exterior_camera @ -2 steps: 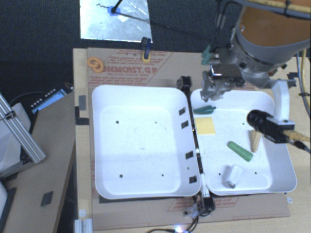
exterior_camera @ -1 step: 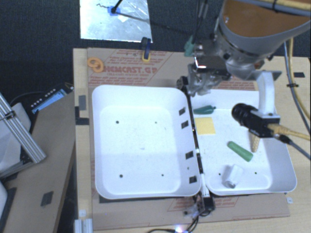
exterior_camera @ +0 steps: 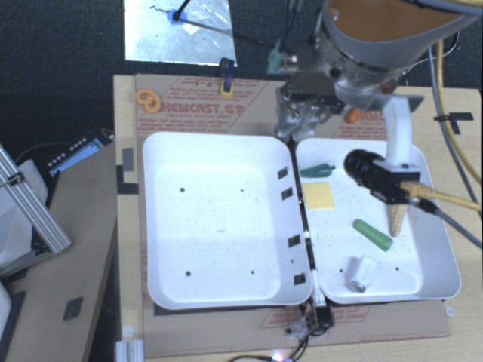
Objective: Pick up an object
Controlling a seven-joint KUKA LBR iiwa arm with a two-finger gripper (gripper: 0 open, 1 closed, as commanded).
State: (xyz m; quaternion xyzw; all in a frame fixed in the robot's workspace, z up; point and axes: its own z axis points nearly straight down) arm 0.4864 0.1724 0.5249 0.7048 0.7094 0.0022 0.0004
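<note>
Left bin (exterior_camera: 215, 217), centre-left of frame. Gripper (exterior_camera: 296, 129) hangs above centre at the far end of the divide between bins; finger state cannot be told. Right bin (exterior_camera: 430, 274) holds a yellow square (exterior_camera: 318, 197), green cylinder (exterior_camera: 373, 234), white piece (exterior_camera: 361, 272) and cone (exterior_camera: 398, 217).

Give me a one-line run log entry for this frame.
phase: pre-grasp | gripper: above the bins' far edge, holding nothing visible | right bin: yellow square, green cylinder, cone, white piece | picked: none
</note>
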